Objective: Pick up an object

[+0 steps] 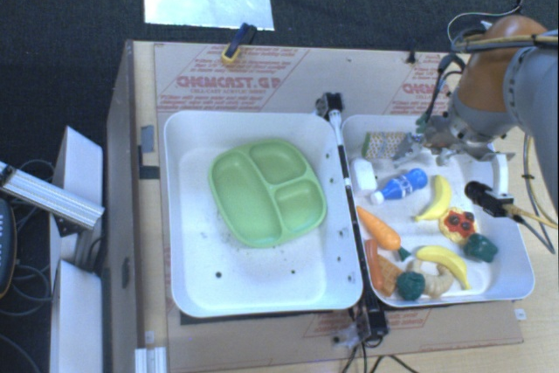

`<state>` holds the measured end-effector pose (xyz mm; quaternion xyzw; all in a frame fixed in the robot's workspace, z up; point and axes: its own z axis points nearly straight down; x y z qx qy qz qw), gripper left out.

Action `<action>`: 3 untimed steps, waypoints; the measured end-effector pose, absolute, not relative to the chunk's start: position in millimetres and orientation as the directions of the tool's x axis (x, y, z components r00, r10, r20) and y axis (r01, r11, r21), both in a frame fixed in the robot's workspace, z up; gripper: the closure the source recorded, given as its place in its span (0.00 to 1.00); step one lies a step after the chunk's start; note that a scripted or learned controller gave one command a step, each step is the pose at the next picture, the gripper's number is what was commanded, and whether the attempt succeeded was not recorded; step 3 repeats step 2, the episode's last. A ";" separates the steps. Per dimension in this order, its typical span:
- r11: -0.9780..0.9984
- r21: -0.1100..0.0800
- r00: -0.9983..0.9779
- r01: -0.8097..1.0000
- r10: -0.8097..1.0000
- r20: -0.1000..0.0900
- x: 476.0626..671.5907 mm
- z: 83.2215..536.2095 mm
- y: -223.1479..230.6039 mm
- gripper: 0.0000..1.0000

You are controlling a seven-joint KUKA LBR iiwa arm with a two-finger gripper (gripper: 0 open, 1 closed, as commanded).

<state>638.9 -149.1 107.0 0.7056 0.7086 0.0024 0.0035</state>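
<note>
Two white bins sit side by side on the surface. The left bin (201, 275) holds a green divided plate (266, 192). The right bin (515, 275) holds toy food — bananas (437, 198), a carrot (378, 227), a blue bottle (402, 185). The arm's jaws (417, 144) hover over that bin's far edge; I cannot tell their opening.

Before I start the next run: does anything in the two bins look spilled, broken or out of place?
Nothing stands out. The green tray lies flat in the left bin, turned at a slant. The toy food and blue bottle lie loose in the right bin.
</note>
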 end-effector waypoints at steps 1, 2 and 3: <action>0.005 -0.011 -0.005 1.000 1.000 0.001 667.0 85.4 -142.9 0.00; 0.005 -0.011 -0.005 1.000 1.000 0.004 667.2 84.9 -146.6 0.00; 0.005 -0.011 -0.005 1.000 1.000 0.004 667.2 84.9 -146.6 0.00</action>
